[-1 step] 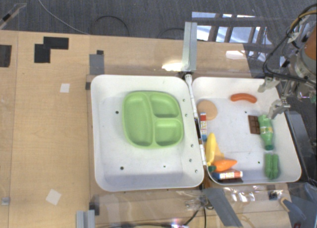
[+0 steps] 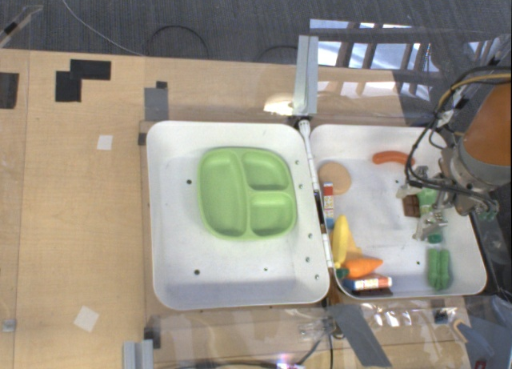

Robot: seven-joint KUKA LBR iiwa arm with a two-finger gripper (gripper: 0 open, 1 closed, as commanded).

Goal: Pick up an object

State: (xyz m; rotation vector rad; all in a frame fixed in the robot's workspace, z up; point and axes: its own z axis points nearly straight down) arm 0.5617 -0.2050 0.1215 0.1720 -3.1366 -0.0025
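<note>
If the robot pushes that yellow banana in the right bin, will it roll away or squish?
The banana looks like a smooth plastic toy, so it would probably stay stiff instead of squishing. Its curved shape means it would likely slide or spin rather than roll. It lies against the bin's left wall beside the orange carrot, so a push might jam it there.

bins 2 (image 2: 160, 199); green tray 1 (image 2: 244, 191); toy foods 7 (roughly; some overlap) (image 2: 342, 239)
</note>
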